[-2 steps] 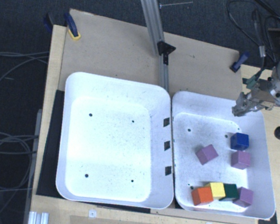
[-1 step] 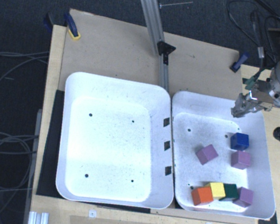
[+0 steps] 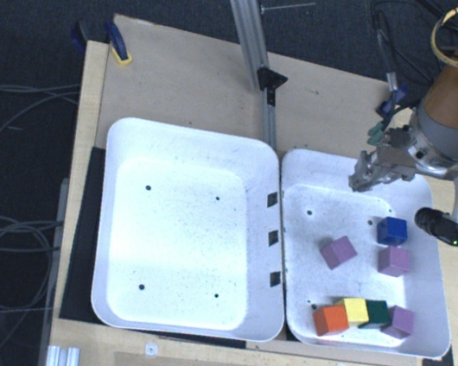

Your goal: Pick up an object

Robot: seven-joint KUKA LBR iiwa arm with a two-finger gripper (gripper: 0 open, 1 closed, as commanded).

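The gripper, finger state impossible to tell, hangs over the right bin's far edge, well apart from 7 small blocks, the nearest a purple cube that looks light, rigid, best pinched across flat opposite faces.

7 small blocks in right bin

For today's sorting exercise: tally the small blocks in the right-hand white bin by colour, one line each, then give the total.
Purple blocks: 3
Blue block: 1
Orange block: 1
Yellow block: 1
Green block: 1
Total: 7
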